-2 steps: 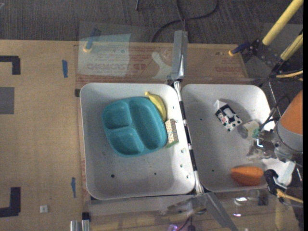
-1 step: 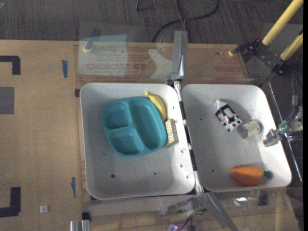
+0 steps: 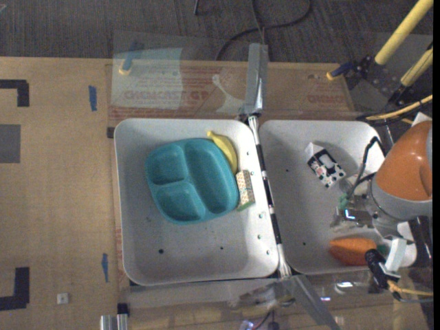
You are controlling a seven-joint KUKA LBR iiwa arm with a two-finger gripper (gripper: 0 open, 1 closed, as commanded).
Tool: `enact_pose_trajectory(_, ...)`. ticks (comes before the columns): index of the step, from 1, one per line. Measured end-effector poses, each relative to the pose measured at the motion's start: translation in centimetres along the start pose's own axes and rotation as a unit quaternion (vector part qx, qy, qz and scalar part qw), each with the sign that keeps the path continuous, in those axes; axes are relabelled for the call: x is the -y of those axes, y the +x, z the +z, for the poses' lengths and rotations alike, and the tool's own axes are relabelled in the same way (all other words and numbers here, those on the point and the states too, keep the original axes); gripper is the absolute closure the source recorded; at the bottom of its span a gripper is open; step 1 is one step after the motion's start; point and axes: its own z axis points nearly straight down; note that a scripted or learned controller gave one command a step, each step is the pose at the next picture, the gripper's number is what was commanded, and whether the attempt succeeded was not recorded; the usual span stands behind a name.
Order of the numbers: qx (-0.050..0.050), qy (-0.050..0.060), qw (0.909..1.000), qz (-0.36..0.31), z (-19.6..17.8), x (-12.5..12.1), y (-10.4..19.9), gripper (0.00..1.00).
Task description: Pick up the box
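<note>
Smooth matt teal plastic tray (image 3: pixel 191 181)

- Dark grey carpet floor (image 3: pixel 103 12) runs along the top.
- A black cable (image 3: pixel 275 19) loops across it.
- A tan bench top (image 3: pixel 55 184) carries blue tape marks (image 3: pixel 92 97) (short vertical strips) and black corner markings (image 3: pixel 17 91).

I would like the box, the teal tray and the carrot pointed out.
box (image 3: pixel 245 188), camera view, middle of its patterned face.
teal tray (image 3: pixel 192 179), camera view, central divider.
carrot (image 3: pixel 350 250), camera view, middle of its body.
</note>
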Motion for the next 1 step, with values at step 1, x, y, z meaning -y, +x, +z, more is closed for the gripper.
enact_pose_trajectory(1, 0.002, -0.002, 0.9995, 0.030, -0.03, -3.61, 0.23, 1.00)
